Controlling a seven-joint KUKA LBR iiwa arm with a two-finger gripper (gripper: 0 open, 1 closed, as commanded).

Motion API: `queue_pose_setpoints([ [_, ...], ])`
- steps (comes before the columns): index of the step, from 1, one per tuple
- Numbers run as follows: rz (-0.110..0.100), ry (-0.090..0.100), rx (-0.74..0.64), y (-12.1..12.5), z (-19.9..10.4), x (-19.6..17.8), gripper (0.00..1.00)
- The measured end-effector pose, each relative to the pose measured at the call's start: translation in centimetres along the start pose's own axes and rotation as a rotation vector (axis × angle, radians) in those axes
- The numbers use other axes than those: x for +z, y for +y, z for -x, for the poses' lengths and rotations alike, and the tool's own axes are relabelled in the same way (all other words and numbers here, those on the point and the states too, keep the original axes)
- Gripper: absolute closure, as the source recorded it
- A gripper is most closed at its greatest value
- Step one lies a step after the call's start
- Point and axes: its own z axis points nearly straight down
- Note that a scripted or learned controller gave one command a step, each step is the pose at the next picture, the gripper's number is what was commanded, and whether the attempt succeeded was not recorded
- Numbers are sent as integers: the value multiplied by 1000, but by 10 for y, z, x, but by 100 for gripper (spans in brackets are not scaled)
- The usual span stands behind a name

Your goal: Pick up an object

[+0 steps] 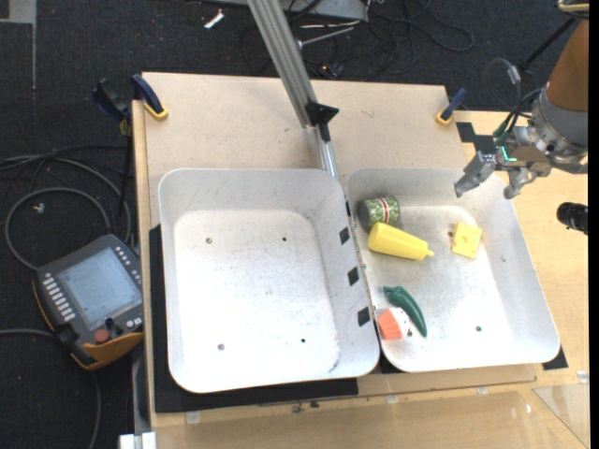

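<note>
Gripper (494, 178) hangs above the far right corner of the right-hand bin (524, 279), its two fingers spread apart with nothing between them. Nothing has been lifted yet, so the pick looks to be at the approach stage.

All the candidates lie in that right-hand bin. Nearest the fingers is a small yellow block (466, 240), sitting toward the bin's right side, just nearer the front edge than the gripper and a little to the left in view. A straight descent with a short shift toward the bin's middle would probably bring the fingers over it. A yellow squeeze bottle (398, 242) lies on its side near the bin's left wall, its long axis running roughly left to right with the nozzle pointing toward the block. Touching or just behind it, at the far left corner, is a green can (382, 210), also on its side. Near the front left corner lie a green pepper-shaped toy (408, 309) and, just beside it, a small orange and white piece (390, 325).

Beside it, the left-hand bin (187, 279) shows bare white floor.
</note>
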Motion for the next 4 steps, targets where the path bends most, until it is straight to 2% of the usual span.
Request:
queue_pose_setpoints([
  [1, 3, -1, -2, 0, 0, -2, 0],
  [2, -1, 0, -3, 4, -5, 61, 0],
  [4, 8, -2, 2, 5, 2, 148, 0],
])
